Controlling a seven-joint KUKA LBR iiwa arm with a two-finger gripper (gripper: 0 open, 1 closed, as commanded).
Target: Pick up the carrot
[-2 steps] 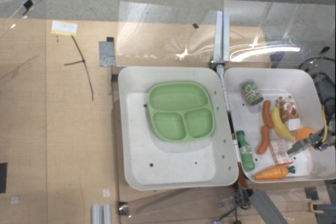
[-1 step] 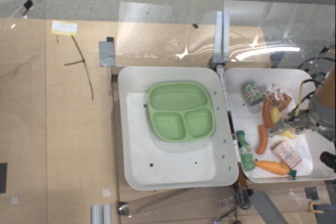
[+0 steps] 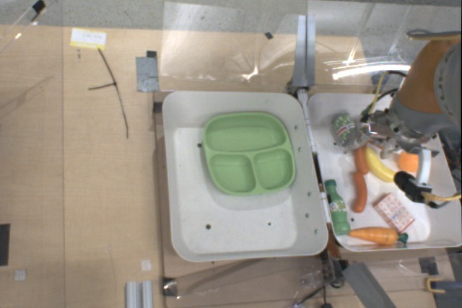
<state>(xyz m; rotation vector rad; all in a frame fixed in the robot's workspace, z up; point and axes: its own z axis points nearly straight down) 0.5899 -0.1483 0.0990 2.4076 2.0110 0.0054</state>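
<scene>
- Claw (image 3: 395, 148): hangs over the far half of the right bin (image 3: 433, 245), under the grey arm with its orange band. I cannot tell how wide it stands; the wrist body and cables cover it.
- Just beside the claw: a yellow banana (image 3: 378, 165), a small orange piece (image 3: 408, 161) and a red sausage-shaped thing (image 3: 359, 182).
- Further out: a patterned card box (image 3: 393, 211) and a green bottle (image 3: 336, 207) at the bin's left wall.
- Carrot (image 3: 375, 234): lies flat along the near wall of the right bin, leafy end to the right, well apart from the claw.
- Left bin (image 3: 238, 234): holds a green divided plate (image 3: 250, 153).
- My judgement for the step: bring the claw toward the near wall, clear of the banana, set it across the carrot's thick middle, then descend.
</scene>
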